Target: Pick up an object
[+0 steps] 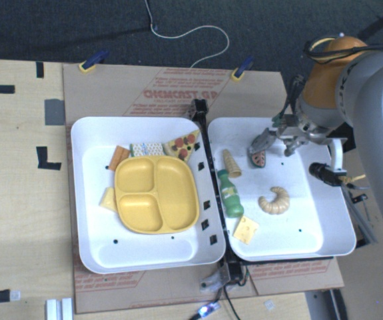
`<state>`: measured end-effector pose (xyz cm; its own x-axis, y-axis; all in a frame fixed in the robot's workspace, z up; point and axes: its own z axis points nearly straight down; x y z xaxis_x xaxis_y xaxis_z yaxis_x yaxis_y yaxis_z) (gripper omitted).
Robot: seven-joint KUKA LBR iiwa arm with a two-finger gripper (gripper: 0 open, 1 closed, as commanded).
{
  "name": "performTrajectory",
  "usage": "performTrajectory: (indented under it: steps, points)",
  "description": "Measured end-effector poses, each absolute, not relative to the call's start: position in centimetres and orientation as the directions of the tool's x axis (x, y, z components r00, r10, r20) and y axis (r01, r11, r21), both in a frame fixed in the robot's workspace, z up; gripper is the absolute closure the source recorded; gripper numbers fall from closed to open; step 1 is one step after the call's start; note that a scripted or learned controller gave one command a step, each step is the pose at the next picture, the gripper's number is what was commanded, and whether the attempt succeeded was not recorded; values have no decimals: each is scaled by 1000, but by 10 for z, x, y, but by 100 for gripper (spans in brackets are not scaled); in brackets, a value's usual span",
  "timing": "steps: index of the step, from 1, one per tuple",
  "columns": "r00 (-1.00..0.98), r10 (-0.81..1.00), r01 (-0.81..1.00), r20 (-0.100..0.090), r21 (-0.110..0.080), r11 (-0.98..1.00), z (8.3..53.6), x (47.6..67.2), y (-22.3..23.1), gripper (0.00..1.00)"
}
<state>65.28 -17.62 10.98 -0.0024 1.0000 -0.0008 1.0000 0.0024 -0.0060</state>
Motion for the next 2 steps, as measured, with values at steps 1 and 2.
performTrajectory:
  steps: [1,2]
  points:
    - [-3,1000,1000,-2,-3,3,83,653,-175,0]
    - [-4,1000,1000,-2,-1,4,95,654,-174,100]
